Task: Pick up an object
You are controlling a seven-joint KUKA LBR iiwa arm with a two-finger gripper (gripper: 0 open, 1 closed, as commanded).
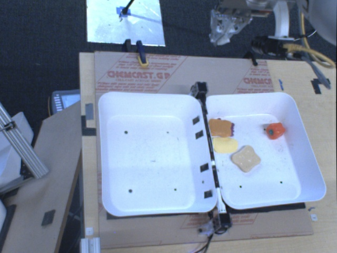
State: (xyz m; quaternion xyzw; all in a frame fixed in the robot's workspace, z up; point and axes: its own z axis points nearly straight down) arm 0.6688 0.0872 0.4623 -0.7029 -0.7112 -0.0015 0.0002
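The right bin (295, 115) holds several small items: an orange and purple piece (221, 127) by its left wall, a flat yellow piece (225, 145) just below it, a tan toast-shaped piece (246, 158) toward the middle, and a red-orange piece (274, 130) at the right. My gripper (224, 33) hangs high at the top of the view, beyond the far edge of the bench and well away from the items. Nothing shows between its fingers.
The left bin (105, 141) sits beside the right one, joined by black clips (202, 136) along the shared wall. A shiny metal plate (125, 13) lies at the back left. Cables and yellow hoses (300, 49) run at the back right.
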